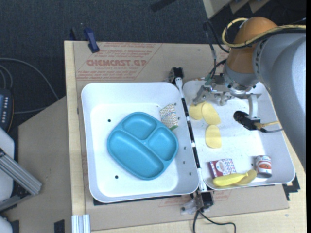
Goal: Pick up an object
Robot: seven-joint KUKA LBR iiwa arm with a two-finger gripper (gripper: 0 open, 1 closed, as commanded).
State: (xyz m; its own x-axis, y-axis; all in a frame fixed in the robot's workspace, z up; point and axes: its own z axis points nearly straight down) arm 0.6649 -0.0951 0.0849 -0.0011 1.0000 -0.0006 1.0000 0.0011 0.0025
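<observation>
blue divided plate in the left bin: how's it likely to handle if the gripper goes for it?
The blue plate looks like rigid moulded plastic, so probably stiff and light for its size. It lies flat and wide in the left bin, so it is unlikely to roll or tip. Its glossy surface and low rounded rim may let it slip; the ridges between compartments look like the better hold.

One camera hangs fixed above the bench (121, 62), looking down at a slant, far enough off to take in both white bins (92, 130) side by side plus dark floor beyond; the arm (282, 57) enters from the right edge
</observation>
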